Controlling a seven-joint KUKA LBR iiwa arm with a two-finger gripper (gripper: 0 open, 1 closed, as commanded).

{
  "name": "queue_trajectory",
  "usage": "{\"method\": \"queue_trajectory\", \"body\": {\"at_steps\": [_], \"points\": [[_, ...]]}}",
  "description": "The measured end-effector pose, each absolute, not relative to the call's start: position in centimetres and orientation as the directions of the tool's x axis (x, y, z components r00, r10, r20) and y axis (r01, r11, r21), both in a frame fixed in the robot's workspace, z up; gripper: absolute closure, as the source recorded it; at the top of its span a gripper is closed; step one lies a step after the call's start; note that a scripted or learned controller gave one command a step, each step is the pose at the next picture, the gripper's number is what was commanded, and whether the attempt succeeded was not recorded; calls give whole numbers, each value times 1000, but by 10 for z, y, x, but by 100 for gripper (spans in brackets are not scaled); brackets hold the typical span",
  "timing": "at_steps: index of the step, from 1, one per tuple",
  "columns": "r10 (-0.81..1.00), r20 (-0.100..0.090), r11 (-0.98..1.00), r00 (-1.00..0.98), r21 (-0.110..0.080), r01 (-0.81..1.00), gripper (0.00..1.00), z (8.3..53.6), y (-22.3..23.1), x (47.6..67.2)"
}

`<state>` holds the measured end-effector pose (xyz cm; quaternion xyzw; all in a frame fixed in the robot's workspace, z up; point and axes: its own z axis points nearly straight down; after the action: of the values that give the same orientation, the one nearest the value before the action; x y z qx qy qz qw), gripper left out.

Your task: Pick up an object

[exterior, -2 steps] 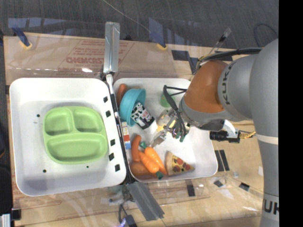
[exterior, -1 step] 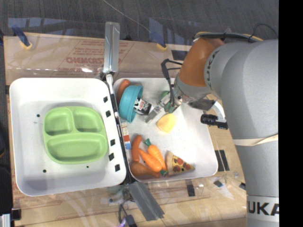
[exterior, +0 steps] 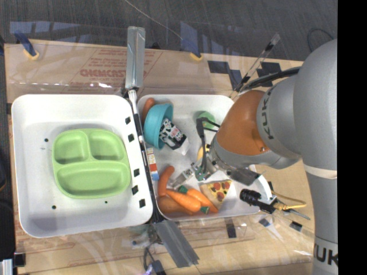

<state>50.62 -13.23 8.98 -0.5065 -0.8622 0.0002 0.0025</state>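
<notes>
1. Gripper sits low in the middle of the right bin, reaching in under the arm's orange band; its tips are lost among cables and clutter, so I cannot tell whether it is released, clenched or grasping anything.
2. Nothing appears lifted: every object lies on the bin floor, so the pick reads as not yet made.
3. Closest candidates are the pizza slice, just beside the tool on its lower right, and the carrots, piled along the bin's near wall with a reddish sausage-shaped piece leaning beside them.
4. Farther up, a blue bowl lies tipped on its side against the dividing wall, with a black-and-white cow-patterned item touching it; a green piece lies near the arm.
5. Crowding is probably why the tool descends in the small gap between these things.
6. Left bin carries a green divided plate, well apart from the work.
</notes>
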Motion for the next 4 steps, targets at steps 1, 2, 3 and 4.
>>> {"method": "queue_trajectory", "body": {"at_steps": [1, 2, 3, 4], "points": [[870, 3, 493, -493, -3, 870, 100, 97, -132, 508], [997, 1, 80, -80, -3, 997, 100, 190, -68, 520], [994, 2, 111, -111, -8, 994, 100, 188, -60, 477], [997, -2, -81, 81, -6, 997, 100, 229, -16, 523]]}}
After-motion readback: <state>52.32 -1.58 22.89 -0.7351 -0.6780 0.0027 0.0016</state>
